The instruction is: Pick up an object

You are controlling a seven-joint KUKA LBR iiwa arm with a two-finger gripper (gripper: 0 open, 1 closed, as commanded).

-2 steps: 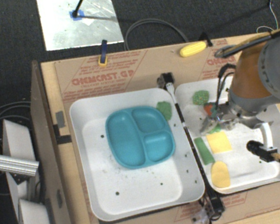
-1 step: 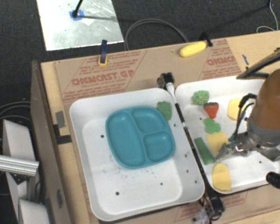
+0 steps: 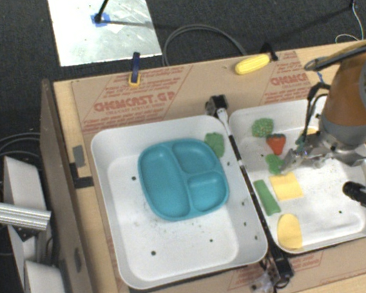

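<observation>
The right bin (image 3: 337, 224) holds several toy foods. A green leafy piece (image 3: 262, 127) lies at its back, with a red strawberry (image 3: 277, 142) just below it. A small green piece (image 3: 274, 163) sits mid-left, above a flat yellow square (image 3: 288, 187). A long green stick (image 3: 267, 197) lies along the left wall, and a yellow oval (image 3: 289, 231) rests at the front. My gripper (image 3: 299, 156) reaches in from the right, low over the bin. Its tip is just right of the small green piece and below the strawberry. I see nothing held in it.
The left bin (image 3: 135, 252) carries a blue divided plate (image 3: 181, 177) with a green piece (image 3: 215, 143) at the plate's back right corner. A black divider bar (image 3: 236, 161) runs between the bins. A yellow object (image 3: 251, 63) lies on the cardboard behind them.
</observation>
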